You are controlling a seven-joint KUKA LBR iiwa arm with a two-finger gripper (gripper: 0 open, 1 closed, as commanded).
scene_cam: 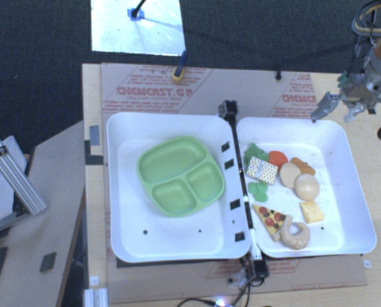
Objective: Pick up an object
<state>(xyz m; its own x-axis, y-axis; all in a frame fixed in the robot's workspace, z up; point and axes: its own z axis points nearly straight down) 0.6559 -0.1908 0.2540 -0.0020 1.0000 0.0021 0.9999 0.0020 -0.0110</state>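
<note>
Camera view, one entry. We logged the end effector (337, 106) above the right bin's (357, 171) far rim, jaws spread and holding nothing. Nearest candidate: a sausage (302, 165) in that bin, lying down-left of the end effector, long axis slanting from upper left to lower right. A pale egg (306, 187) sat just beside it, a pizza slice (270, 218) farther off.

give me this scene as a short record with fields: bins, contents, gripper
left bin: holds a green tray with three compartments
right bin: toy food in a loose cluster
items: pizza slice, donut, cheese, egg, waffle, tomato
gripper: above the right bin's far right corner, holding nothing
</note>
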